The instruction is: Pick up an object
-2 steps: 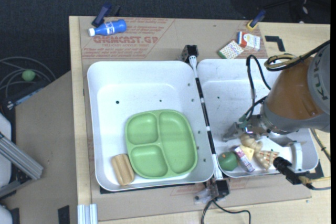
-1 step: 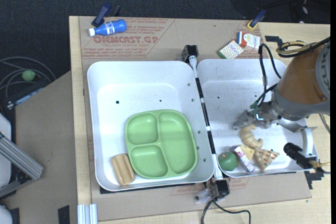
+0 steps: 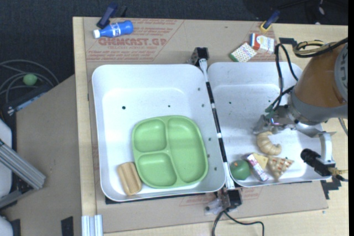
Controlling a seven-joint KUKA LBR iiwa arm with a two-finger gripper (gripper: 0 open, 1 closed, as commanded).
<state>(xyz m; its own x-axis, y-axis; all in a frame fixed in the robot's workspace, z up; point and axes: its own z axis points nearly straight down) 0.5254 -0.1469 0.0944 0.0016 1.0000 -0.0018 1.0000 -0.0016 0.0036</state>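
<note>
Down in the right bin (image 3: pixel 243 80), the gripper (image 3: pixel 269 123) sits low near the bin floor, at the end of the grey arm (image 3: pixel 315 96) that comes in from the right with its orange band above the wrist. Its tip is a small dark and metallic cluster, and whether it is spread or closed cannot be told from this slanted view; nothing can be seen between its tips.

Just below the gripper lies a croissant (image 3: pixel 269 144), tan and curved, its upper end very near or perhaps touching the tip. Which of the two cannot be made out. Further toward the bin's near edge lie three more things close together: a green ball (image 3: pixel 240 169) by the left wall, a small packet (image 3: pixel 257 166) with red and white print just beside it, and a pale wedge (image 3: pixel 279 164), speckled, to the packet's right. These three are grouped below the croissant and apart from the gripper.

The left bin (image 3: pixel 110 96) holds a green tray (image 3: pixel 168 150) with three compartments, lying flat in the near half, and a tan block (image 3: pixel 129 177) just beside the tray's lower left corner.

On the bench (image 3: pixel 80 63) behind the bins lie a blue bottle (image 3: pixel 113 29) at the far left and a small carton (image 3: pixel 251 48) near the right bin's far edge.
</note>
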